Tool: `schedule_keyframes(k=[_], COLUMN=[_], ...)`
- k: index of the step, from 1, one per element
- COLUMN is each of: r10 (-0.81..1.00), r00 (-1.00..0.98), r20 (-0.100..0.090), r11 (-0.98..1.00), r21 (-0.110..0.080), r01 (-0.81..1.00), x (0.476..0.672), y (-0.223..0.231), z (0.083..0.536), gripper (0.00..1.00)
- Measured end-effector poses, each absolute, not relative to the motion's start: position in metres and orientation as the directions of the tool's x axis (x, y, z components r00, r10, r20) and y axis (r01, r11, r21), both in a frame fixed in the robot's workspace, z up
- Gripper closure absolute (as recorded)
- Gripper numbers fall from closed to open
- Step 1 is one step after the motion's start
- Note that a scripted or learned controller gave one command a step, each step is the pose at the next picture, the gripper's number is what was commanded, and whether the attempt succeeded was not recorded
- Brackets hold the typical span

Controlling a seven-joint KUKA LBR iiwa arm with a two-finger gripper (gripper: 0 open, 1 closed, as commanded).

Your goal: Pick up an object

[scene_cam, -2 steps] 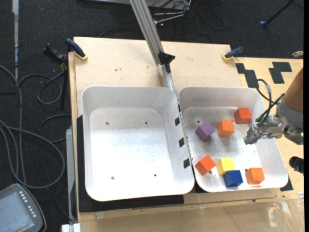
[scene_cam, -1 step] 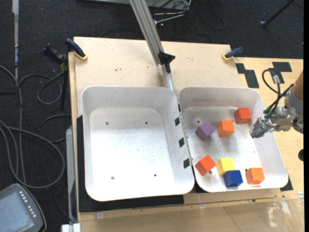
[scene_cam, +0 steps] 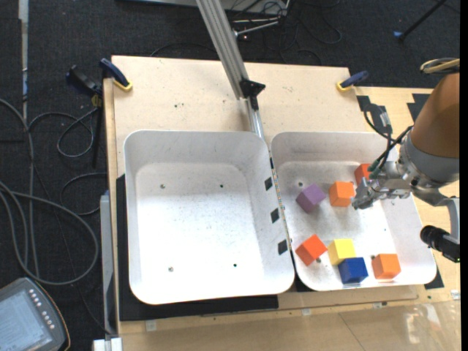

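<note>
In the right bin [scene_cam: 322,148] lie several small blocks: a purple one [scene_cam: 311,197], an orange one [scene_cam: 341,194], an orange-red one [scene_cam: 311,248], a yellow one [scene_cam: 341,251], a blue one [scene_cam: 353,270] and another orange one [scene_cam: 386,265]. A further orange-red block [scene_cam: 362,172] peeks out behind the gripper. My gripper [scene_cam: 363,198] is down in the bin, right beside the orange block at its right side. The fingers are dark and small here, and I see no block between them.
The left bin [scene_cam: 146,159] stands next to the right one, with a slanted metal pole [scene_cam: 223,39] rising from the gap behind them. Clamps [scene_cam: 117,75] [scene_cam: 351,80] hold the board's back corners. Cables lie on the floor at left.
</note>
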State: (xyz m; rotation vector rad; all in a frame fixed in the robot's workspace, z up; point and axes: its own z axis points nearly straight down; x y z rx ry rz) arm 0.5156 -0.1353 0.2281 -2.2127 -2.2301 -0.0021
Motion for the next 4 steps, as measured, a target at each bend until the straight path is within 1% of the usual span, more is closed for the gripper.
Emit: schedule_keyframes(k=[1, 3, 4], r10=[1.000, 1.000, 1.000], r00=[-0.008, -0.009, -0.008], r20=[0.002, 0.002, 0.002], r11=[0.008, 0.009, 0.008], r21=[0.001, -0.001, 0.001], r01=[1.000, 1.000, 1.000], x=[0.505, 0.502, 0.492], y=[-0.088, 0.015, 0.059], z=[0.233, 0.217, 0.228], gripper=[1.00, 1.00, 1.00])
